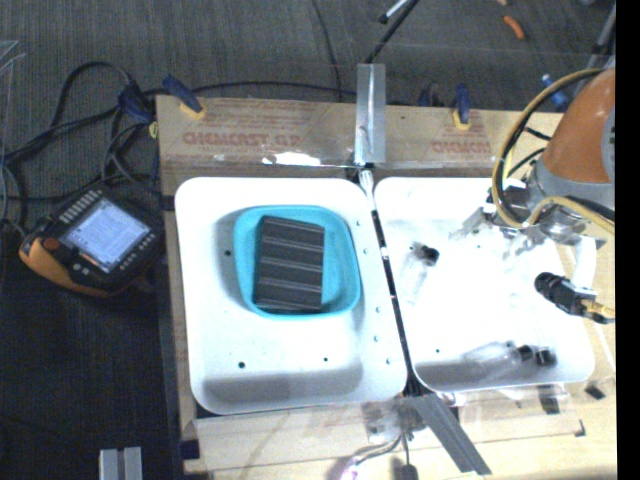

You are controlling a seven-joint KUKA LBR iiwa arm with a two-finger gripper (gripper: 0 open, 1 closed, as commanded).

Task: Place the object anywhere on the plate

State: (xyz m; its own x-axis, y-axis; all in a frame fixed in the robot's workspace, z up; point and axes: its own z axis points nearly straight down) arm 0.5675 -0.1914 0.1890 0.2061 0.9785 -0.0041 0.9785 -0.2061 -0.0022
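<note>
Object: dark grey ribbed rectangular block [291, 263] lay on the light-blue square plate [345, 268], left bin [205, 348].
Gripper [520, 223]: over right bin [480, 368], well apart; finger state indiscernible.

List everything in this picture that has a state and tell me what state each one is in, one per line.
Dark ribbed block: lying flat on the plate, free of the gripper.
Blue plate: sitting flat in the left bin, carrying the block.
Left bin: holds the plate.
Right bin: holds a few small clear-and-black items.
Arm: reaching over the right bin's far corner.
Handheld pendant: screen lit.
</note>
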